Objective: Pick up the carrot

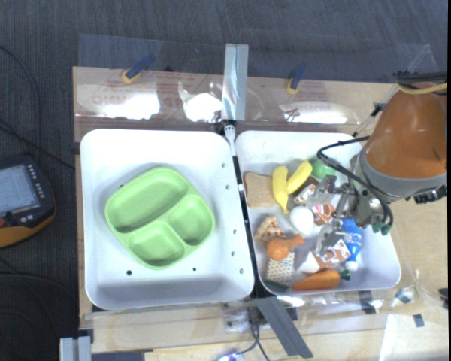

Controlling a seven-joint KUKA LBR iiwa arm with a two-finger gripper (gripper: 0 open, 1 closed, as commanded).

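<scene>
The arm (406, 138) comes in from three o'clock, its broad orange band filling the upper right of the right bin (387, 273), with the grey wrist beneath it angled down toward the bin's middle. The gripper (338, 220) hangs over the pile of toy food at the centre of that bin, dark cables looping around it; whether it is spread or pressed together cannot be told, because the metal parts blend into the clutter below. The carrot (317, 280) lies on its side at about six o'clock in the right bin, near the front wall, its orange body pointing toward nine o'clock and its green end toward three. It sits below the gripper and apart from it, with nothing visibly clasping it. Just at ten o'clock from the carrot is an orange drumstick-shaped piece (280, 247), and at twelve o'clock in the bin lies a yellow banana (286, 183) beside a slice of bread (259, 190). A white egg (302, 219) rests near the bin's centre. The left bin (98, 164) holds a green divided plate (161, 216), tilted diagonally, well apart from the arm.
</scene>
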